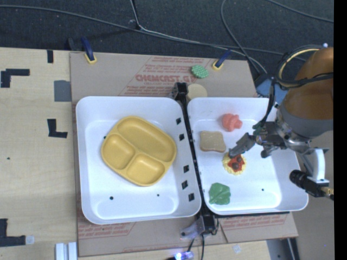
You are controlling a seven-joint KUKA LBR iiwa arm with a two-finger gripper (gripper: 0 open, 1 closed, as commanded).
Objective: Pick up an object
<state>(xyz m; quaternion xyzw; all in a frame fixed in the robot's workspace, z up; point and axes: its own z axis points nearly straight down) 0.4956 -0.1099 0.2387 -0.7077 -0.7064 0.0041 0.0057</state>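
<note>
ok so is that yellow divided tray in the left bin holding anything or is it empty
Empty. The yellow tray lies flat in the left bin, and all three of its compartments show bare yellow plastic.

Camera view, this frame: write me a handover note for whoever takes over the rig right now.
Tool: low in the right bin, over the yellow and red toy food; grip state cannot be judged, nothing visibly held.
Right bin also holds the toast piece, pink item and green leafy item.
Left bin holds the yellow divided tray.
Done: approach to the yellow and red piece.
Left: secure a grasp and lift one object.
</note>
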